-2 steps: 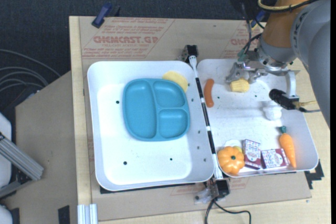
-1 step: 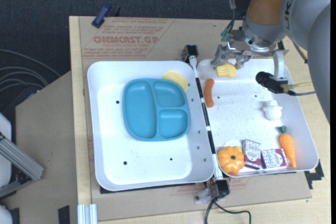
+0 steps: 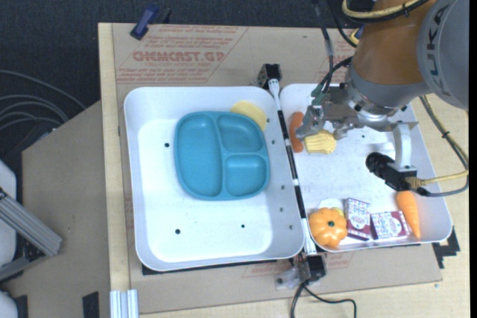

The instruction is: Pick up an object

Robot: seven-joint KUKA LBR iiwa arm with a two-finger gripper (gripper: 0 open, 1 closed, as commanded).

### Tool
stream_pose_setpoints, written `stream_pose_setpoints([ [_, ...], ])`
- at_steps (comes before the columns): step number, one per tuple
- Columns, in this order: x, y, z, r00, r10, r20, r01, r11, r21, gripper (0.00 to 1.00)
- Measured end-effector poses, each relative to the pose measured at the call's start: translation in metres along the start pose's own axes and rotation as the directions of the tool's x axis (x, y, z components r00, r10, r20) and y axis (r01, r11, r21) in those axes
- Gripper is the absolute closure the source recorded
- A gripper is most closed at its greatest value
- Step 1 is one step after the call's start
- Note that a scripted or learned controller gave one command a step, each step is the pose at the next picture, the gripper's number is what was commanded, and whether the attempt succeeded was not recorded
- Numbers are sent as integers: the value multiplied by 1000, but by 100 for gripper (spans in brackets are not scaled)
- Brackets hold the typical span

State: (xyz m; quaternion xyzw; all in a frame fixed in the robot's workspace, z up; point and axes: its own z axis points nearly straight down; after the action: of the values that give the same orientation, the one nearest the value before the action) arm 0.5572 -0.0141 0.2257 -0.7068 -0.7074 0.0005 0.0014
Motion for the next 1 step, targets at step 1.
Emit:
stream_pose_setpoints([
  [1,5,-14,-8,1000,1,0,-1,1000,1,100],
])
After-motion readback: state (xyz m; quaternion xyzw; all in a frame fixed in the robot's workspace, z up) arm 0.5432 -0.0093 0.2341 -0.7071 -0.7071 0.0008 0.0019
